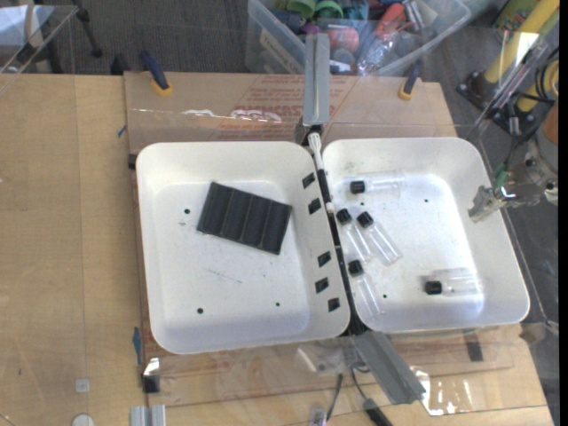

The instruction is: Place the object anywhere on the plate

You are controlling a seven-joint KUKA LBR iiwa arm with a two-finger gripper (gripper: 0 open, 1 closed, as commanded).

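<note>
A black ribbed rectangular plate (244, 217) lies flat in the left bin (169, 309), slightly turned, toward the bin's back half. Several clear plastic vials with black caps lie in the right bin (497, 300). One vial (377, 185) rests near the back, two more (377, 238) sit close together by the divider, another (362, 287) lies along the divider's lower part, and one (453, 283) lies apart at the front right.
A divider with black clips (319, 233) runs between the bins. A clear tub of colourful toys (355, 7) stands behind them. A metal bracket (493, 198) and cables (524, 87) crowd the right bin's right rim. Cardboard (222, 96) lies under the bins.
</note>
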